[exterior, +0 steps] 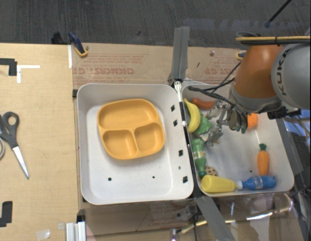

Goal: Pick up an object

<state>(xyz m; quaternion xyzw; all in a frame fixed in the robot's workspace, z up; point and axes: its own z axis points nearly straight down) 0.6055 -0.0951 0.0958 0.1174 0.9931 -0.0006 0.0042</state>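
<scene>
My gripper [218,128] hangs low in the upper left part of the right bin [285,149], under the arm's orange band [255,77]. It is right beside a yellow banana [194,115] and a green toy [204,128], close to touching them. Nothing shows as held. Below lies a green bottle [198,155] along the bin's left wall, with a cookie [211,171] next to it. A yellow squash-like piece [218,184] and a blue bottle [258,183] lie along the front wall. A carrot [263,160] stands toward the right. A small orange piece [252,120] sits by the wrist.
The left bin [90,149] holds a yellow divided plate [130,128]. Scissors [12,139] lie on the bench at far left. A grey divider bar [180,54] rises between the bins at the back. Bare floor shows in the right bin's middle [230,157].
</scene>
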